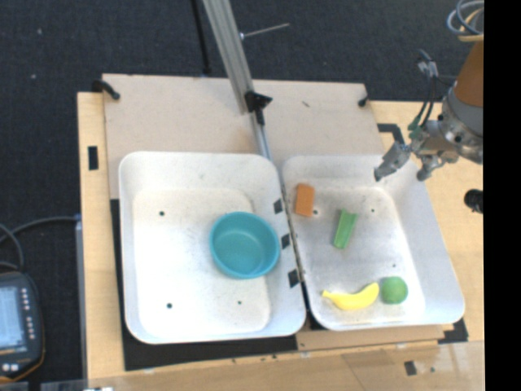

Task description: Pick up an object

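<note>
Gripper (404, 168): you are seeing it hovering over the right bin's (423, 218) far right corner, fingers spread, gripping nothing.
Right bin: orange block (304, 199), green block (344, 229), banana (352, 297), lime (394, 290) are lying inside.
Left bin (163, 186): bowl (244, 245) is sitting near its right edge.

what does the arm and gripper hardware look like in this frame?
Orange-brown band on the arm at the frame's right edge, over a grey metal wrist. The gripper has two slim grey fingers. Thin cables loop above the band, and a small green-tinted wire runs near the wrist.
</note>
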`<state>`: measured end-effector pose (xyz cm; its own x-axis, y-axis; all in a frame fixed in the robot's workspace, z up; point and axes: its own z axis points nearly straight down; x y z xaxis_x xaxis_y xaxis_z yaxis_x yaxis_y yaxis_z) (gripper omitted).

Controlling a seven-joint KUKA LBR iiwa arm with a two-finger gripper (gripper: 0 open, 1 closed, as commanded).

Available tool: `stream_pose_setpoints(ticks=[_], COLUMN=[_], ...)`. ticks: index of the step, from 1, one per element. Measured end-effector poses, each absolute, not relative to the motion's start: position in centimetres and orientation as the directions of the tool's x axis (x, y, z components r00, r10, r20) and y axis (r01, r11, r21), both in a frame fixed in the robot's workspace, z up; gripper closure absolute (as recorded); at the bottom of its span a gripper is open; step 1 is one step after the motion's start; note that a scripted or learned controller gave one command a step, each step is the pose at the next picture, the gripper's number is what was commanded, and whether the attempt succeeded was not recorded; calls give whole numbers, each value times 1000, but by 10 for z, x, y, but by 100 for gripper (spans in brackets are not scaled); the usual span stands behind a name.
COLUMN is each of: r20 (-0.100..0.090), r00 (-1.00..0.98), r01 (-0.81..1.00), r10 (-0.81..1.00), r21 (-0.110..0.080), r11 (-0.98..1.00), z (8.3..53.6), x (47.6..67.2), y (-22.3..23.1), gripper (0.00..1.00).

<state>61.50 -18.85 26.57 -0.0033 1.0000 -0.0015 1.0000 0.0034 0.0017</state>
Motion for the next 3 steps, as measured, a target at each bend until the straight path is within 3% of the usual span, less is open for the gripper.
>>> stream_pose_setpoints(ticks=[1, 3], r20=[-2, -2], r00=[-4, 1], r01=[1000, 1000], r10=[1000, 1000], r21=[1, -3], r11=[4, -1], z=[266, 178], x=[615, 605], y=[-189, -199], gripper=[0, 0])
